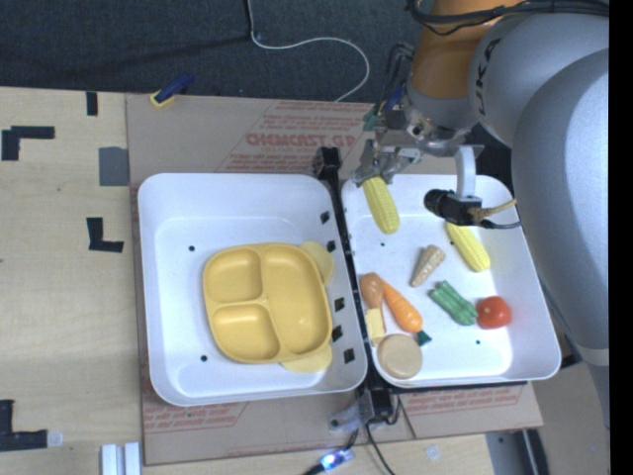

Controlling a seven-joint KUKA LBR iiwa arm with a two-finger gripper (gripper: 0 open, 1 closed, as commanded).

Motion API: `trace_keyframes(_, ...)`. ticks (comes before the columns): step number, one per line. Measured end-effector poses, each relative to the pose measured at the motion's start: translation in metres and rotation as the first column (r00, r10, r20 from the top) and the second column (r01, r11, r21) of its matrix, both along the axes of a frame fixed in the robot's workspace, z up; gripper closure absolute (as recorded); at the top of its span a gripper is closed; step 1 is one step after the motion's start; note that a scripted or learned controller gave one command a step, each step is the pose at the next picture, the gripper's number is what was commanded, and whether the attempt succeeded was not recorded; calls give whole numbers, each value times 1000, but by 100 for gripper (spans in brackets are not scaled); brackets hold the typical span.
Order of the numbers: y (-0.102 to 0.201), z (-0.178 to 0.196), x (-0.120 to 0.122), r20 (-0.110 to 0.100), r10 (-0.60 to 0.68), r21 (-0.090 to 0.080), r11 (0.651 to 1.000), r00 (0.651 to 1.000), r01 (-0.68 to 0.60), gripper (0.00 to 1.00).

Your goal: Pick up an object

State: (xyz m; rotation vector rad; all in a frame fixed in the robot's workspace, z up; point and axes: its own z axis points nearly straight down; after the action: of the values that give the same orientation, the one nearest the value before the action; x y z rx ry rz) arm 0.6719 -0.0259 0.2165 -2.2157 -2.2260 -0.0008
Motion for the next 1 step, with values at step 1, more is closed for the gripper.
trace_keyframes(1,-2,-2,-10,-2,-5,-2,1000,1000,5,100)
